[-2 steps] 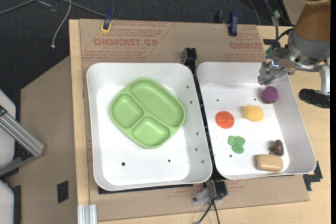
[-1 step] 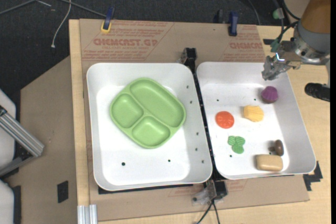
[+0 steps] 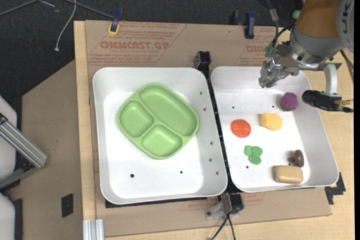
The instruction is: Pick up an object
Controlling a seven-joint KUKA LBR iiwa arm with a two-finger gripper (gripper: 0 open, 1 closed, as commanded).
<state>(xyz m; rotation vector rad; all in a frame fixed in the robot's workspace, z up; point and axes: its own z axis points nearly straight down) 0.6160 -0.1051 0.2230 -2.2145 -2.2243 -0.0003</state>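
Worktop's right bin [image 3: 315, 137]: my hand [image 3: 271, 77] hovers at its far edge, opening indeterminate, nothing visibly held; purple object [image 3: 288, 100] lies just nearward-right.

grey arm [image 3: 323, 14], orange band, metal claw [image 3: 270, 77].

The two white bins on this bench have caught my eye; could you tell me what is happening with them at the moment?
The grey KUKA arm's two-finger gripper hangs over the far end of the right white bin, with nothing between its fingers. Below it lie a purple ball-like piece, a yellow piece, an orange-red round piece, a green leafy piece, a small dark brown piece and a tan block. The left white bin holds a light green divided plate.
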